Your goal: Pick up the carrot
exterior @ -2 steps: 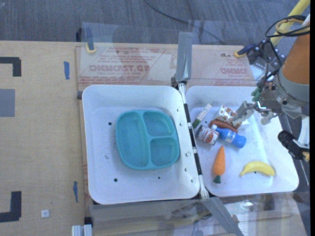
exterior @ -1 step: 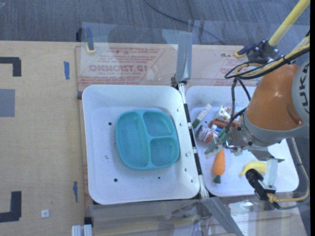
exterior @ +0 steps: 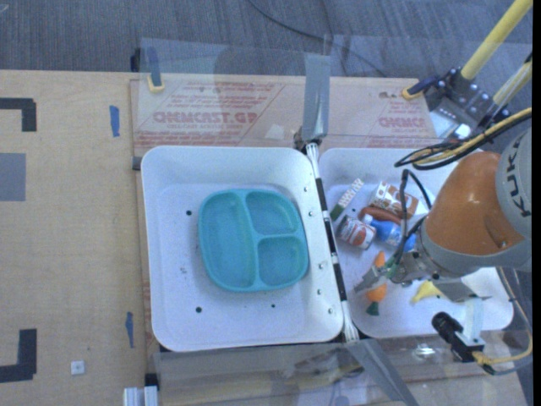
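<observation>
The carrot [exterior: 377, 293] is a small orange piece with a green tip, lying near the front left of the right bin [exterior: 499, 311]. My gripper [exterior: 378, 276] is down in that bin just above and against the carrot, and the grey arm with its orange band [exterior: 469, 205] covers the bin's right half. Another small orange bit [exterior: 380, 260] shows just behind the gripper. I see nothing clearly held between the fingers.
A teal divided plate [exterior: 254, 239] lies in the left bin [exterior: 169, 184]. Behind the gripper lie a red can [exterior: 356, 233], a white striped packet [exterior: 351, 195], a brown box [exterior: 389, 197] and a blue item [exterior: 390, 232]. A yellow piece [exterior: 425, 291] sits to the right.
</observation>
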Robot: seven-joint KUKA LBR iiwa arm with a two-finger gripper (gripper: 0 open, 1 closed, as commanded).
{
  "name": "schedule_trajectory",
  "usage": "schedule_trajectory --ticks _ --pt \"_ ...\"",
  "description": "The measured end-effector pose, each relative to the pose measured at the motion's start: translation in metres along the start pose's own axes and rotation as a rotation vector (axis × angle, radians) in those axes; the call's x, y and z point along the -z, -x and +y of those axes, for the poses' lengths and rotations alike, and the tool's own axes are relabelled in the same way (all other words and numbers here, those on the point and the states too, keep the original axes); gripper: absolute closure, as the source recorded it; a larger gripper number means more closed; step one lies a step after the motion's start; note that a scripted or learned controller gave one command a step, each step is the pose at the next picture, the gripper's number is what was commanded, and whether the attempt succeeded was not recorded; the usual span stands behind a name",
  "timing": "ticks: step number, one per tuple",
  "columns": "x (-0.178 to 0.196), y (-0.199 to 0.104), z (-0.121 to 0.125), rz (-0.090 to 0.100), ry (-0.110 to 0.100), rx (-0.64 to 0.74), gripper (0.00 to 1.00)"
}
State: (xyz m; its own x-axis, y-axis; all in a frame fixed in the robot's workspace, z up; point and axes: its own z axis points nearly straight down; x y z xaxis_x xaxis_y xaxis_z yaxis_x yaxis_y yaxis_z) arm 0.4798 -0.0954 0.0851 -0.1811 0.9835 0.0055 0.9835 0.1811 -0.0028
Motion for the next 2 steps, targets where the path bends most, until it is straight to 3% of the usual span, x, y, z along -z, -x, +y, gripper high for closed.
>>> schedule_trajectory --ticks 1,2 --pt "0.008 0.001 0.002 -0.001 0.004 -0.002 1.00" --pt "0.102 -0.019 0.036 -0.005 -0.001 -0.583 1.00"
